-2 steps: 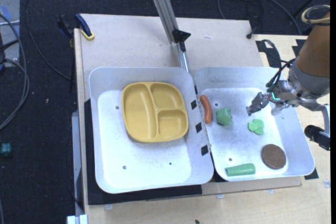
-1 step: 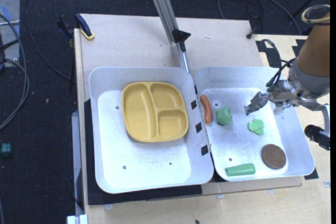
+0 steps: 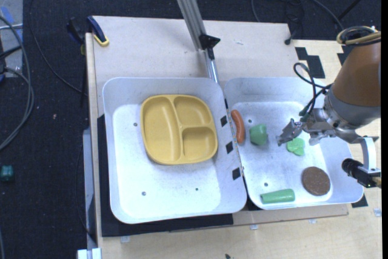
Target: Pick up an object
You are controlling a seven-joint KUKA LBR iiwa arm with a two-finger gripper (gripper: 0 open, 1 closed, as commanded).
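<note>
Green cylinder (image 3: 277, 196) lies at the right bin's (image 3: 339, 194) near edge, beside a brown disc (image 3: 316, 181).
Farther in, the gripper (image 3: 291, 133) hangs just over a light green piece (image 3: 296, 146), its fingers slightly parted and holding nothing; a green block (image 3: 259, 134) and sausage (image 3: 238, 127) sit left, and a yellow divided plate (image 3: 179, 129) fills the left bin (image 3: 121, 191).

No legible text, label, brand or number on bins, tray or bench
</note>
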